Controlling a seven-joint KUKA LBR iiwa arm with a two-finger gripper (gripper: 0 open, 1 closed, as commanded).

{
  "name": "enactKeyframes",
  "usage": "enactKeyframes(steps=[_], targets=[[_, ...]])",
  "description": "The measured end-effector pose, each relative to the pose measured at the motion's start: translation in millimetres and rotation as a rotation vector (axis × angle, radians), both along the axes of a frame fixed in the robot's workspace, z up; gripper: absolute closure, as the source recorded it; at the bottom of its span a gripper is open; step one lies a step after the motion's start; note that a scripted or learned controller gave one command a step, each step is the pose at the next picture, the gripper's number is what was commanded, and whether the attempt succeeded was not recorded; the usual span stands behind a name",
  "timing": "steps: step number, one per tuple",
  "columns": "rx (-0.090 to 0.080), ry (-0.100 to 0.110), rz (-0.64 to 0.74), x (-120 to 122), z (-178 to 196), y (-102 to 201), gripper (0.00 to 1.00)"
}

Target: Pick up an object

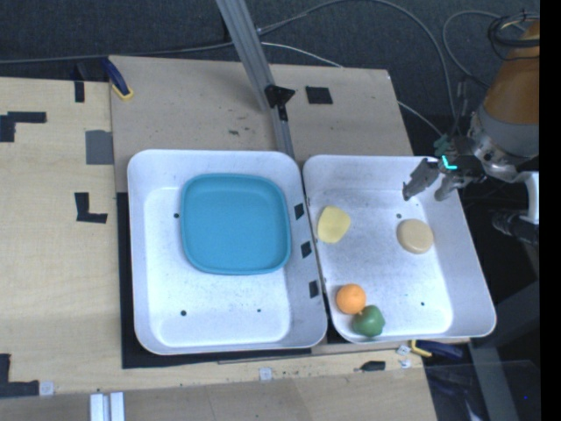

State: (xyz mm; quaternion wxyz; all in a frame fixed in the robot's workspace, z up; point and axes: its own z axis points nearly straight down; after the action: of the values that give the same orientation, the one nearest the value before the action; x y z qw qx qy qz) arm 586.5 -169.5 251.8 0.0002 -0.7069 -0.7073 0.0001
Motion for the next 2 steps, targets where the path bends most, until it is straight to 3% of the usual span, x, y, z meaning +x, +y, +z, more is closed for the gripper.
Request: enactKeyframes(steps=[1, 2], targets=[[0.0, 0.0, 0.0, 0.0, 0.0, 0.0, 0.0], [0.001, 0.005, -0.001, -7.6, -59.6, -3.9, 0.0]])
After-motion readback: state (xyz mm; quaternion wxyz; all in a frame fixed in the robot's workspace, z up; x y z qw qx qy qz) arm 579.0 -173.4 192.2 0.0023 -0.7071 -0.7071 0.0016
